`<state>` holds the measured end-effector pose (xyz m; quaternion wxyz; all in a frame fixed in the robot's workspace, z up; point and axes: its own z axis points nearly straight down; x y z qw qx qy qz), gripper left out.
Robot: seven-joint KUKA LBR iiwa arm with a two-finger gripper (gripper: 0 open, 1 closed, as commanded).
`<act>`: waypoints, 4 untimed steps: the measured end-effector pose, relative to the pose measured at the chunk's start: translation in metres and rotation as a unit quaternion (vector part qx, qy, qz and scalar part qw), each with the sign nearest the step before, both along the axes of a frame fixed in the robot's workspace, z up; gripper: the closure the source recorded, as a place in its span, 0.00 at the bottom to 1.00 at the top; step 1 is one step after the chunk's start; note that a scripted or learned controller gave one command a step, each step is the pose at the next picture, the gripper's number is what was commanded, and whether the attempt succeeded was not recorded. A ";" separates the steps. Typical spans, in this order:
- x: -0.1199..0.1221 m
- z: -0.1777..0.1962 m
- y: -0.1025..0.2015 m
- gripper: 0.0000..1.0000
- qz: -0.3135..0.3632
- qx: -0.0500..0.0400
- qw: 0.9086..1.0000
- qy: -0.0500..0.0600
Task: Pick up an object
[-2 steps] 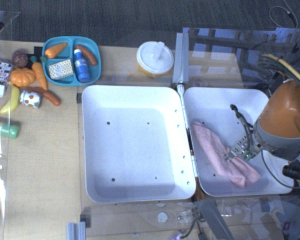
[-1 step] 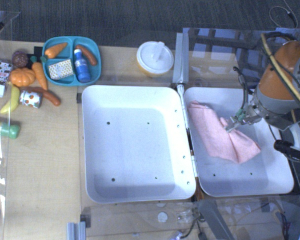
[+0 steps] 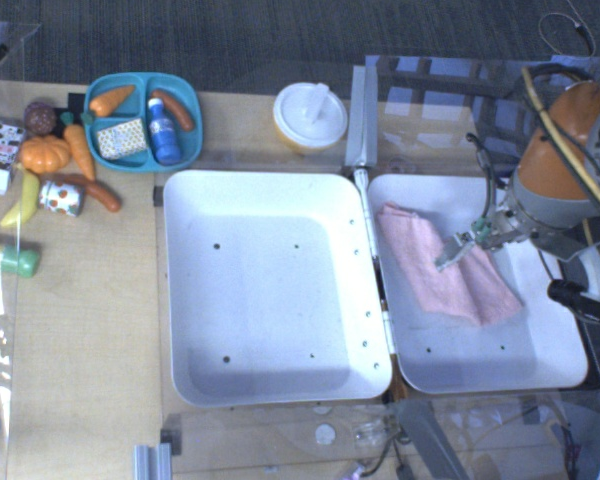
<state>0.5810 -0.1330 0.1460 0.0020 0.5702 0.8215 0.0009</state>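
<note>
Camera view has one crumpled pink cloth towel (image 3: 443, 268) lying in the right-hand shallow white plastic bin (image 3: 500, 368), stretched from near the divider between the bins toward the bin's middle. The tool (image 3: 458, 254) on the grey arm with the orange band (image 3: 570, 148) sits low over the towel's upper right part, a thin finger seeming to touch the fabric. Whether its fingers are spread or pinched together I cannot tell; no cloth is clearly seen between them, so I would not call it held.

To do this step well, I judge the tool should press into a raised fold, close fully on a good bunch of fabric, then lift straight up and slowly, since a soft towel can slip out or drag along the bin floor.

Counting: two white bins, the left one (image 3: 270, 288) beside the towel's bin; one towel; one arm. On the wooden table (image 3: 80, 348), well left of the towel, stand one teal divided plate (image 3: 192, 103) with toy food and a scatter of toy vegetables; one white lidded cup (image 3: 310, 116) sits beyond the left bin.
</note>
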 end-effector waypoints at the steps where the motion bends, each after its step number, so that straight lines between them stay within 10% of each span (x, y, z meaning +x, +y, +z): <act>1: 0.052 -0.056 0.008 0.00 0.069 -0.001 0.998 -0.004; 2: 0.055 -0.044 0.011 1.00 0.072 -0.001 0.997 -0.007; 3: 0.077 0.040 0.065 1.00 -0.052 0.000 0.999 0.000; 4: 0.059 0.038 0.115 1.00 -0.158 0.001 0.987 0.001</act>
